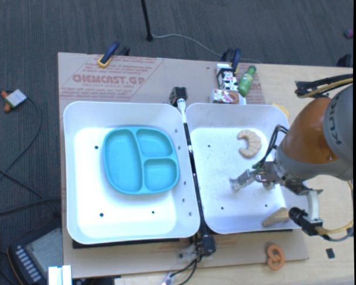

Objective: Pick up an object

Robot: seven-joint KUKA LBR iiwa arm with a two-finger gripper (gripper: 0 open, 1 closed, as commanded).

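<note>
The arm (320, 141) reached in from the right over the right bin (210, 218), its orange band sitting above the wrist. The jaws (242, 181) hung low over the white floor of that bin, near its middle, pointing toward the left. Whether they stood wide or narrow could not be told from this slanted view, and nothing could be seen between them.

Up and just to the right of the jaws lay a croissant (250, 142), tan and curved, resting on the bin floor and apart from the jaws. Down and to the right of them, a pale wedge-shaped piece (276, 218) lay against the bin's near rim, partly under the arm's hardware.

Well to the left of the jaws, across the divide between the bins, a blue plate with three compartments (140, 160) sat in the left bin (83, 218). Far above the jaws, beyond the bin's far rim, a green bottle (246, 81) lay on the table (107, 79). Below and right of them, outside the bin, an orange ring (275, 256) lay on the table.
</note>
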